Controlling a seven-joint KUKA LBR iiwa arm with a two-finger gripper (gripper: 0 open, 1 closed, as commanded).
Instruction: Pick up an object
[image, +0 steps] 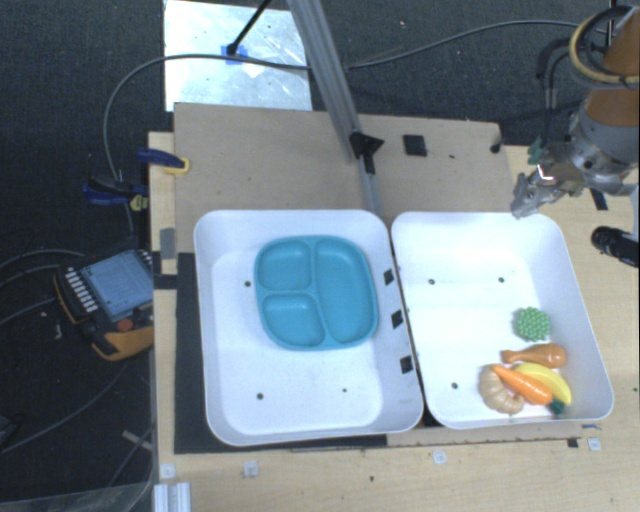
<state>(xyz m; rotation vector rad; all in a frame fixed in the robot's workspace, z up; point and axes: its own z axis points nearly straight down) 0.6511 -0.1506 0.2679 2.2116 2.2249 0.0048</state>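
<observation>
The arm (605, 110) is being seen at the upper right of the frame, its pincer (527, 196) hanging just over the top rim of the right bin (470, 300). Whether the pincer is wide or narrow cannot be told from here; nothing is being seen in it. The toys are being kept in that bin's lower right corner: a green ball (532, 323), a brown drumstick (537, 354) below it, then a carrot (521, 382), a banana (546, 379) and a tan pastry (496, 391) bunched together, touching. They are lying well apart from the pincer. In the left bin (230, 400) a blue tray (315, 292) is resting flat on the desk's white surface.
</observation>
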